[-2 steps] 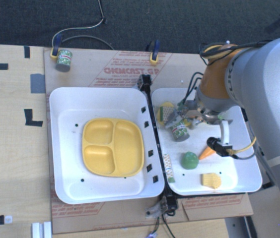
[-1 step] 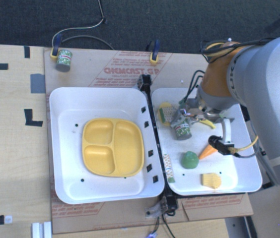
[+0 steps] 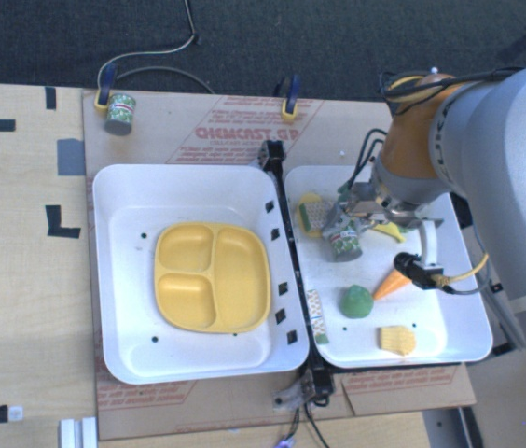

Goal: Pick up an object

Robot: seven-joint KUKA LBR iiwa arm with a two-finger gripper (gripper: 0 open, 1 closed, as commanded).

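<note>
On the right side of the frame, the big grey arm [image 3: 487, 129] with its orange band reaches in over the right bin [image 3: 459, 339]. It is so big that it hides part of that bin, so anything under it is a guess.

The left bin [image 3: 123, 203] sits just beside it and holds a yellow divided plate [image 3: 213, 276]. That plate is flat and wide, so I think it would be hard to grab.

The gripper [image 3: 345, 224] hangs low in the upper left part of the right bin. Right under it is a small can with a speckled green label [image 3: 344, 244]. This looks like the thing it wants. The fingers seem to be at the can, but I cannot tell if they are open or closed, or if they have it.

Here is what could go wrong. The can is round, so it could roll away or pop out if it is squeezed off-centre. A yellow-green sponge [image 3: 311, 215] lies just beside the can, near the bin wall, and a yellow banana [image 3: 389, 232] is close on the other side. The fingers could bump these or pinch them too.

Lower in the frame lie a green ball [image 3: 357, 301], a yellow cheese-like block [image 3: 396, 341] and an orange carrot [image 3: 391, 286]. They are apart from the gripper.
</note>
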